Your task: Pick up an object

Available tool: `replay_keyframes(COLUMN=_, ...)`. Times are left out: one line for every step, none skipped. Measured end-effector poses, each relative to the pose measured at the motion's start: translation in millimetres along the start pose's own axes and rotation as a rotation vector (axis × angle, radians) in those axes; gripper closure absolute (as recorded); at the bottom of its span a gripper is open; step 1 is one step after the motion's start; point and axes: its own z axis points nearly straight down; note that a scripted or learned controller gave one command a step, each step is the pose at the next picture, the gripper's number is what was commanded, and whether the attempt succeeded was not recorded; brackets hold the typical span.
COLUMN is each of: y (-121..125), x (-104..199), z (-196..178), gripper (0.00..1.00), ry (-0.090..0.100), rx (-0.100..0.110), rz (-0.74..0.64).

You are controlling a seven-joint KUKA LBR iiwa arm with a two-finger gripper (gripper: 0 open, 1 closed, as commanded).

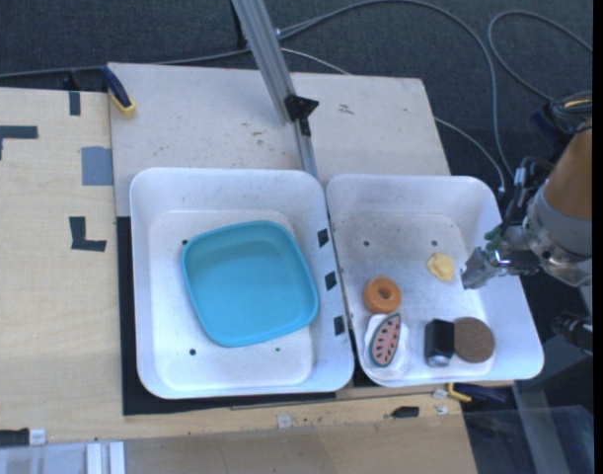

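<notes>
The hand (476, 273) hung over the right bin's (498, 215) right side, near a yellow piece (440, 267), with a doughnut (382, 294), melon slice (385, 340), black block (439, 342) and brown disc (473, 339) below, and a blue plate (249, 282) in the left bin (148, 265).
</notes>
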Motion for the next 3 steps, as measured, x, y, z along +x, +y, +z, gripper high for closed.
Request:
replay_keyframes(y=25.6, x=47.7, z=9.6, gripper=1.00, ry=0.002, rx=0.003, rz=-0.005)
replay_keyframes(y=42.9, x=103.9, z=14.5, gripper=1.00, ry=0.002, rx=0.003, rz=-0.005)
replay_keyframes(y=66.6, x=158.9, z=19.0, gripper=1.00, ry=0.002, rx=0.003, rz=-0.005)
